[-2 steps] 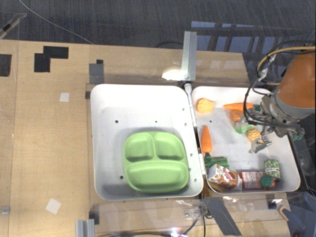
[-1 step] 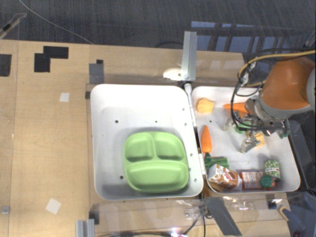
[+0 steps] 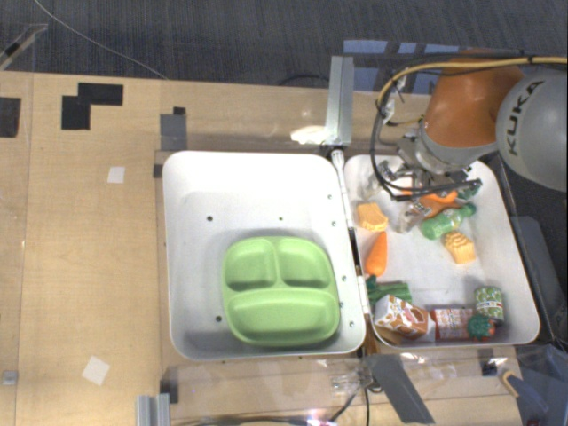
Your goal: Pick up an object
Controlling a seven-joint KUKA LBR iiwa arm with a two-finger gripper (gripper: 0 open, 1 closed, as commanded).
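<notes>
Looking down, we see a dark carpeted floor (image 3: 222, 16) behind a pale wooden bench (image 3: 80, 264). On it sit two white bins: the left bin (image 3: 191, 202) holds a green divided tray (image 3: 280, 289), the right bin (image 3: 524, 300) a scatter of small objects. The arm (image 3: 506, 114) runs off the right edge. Its gripper (image 3: 419, 204) hangs low in the right bin's far half, above a green object (image 3: 441, 227) and just right of a yellow block (image 3: 371, 216); cables and wrist hide its grip, so we cannot tell. Nearer lie an orange carrot (image 3: 377, 254), a yellow piece (image 3: 461, 248), a small can (image 3: 488, 302) and blurry packets (image 3: 404, 318).
</notes>
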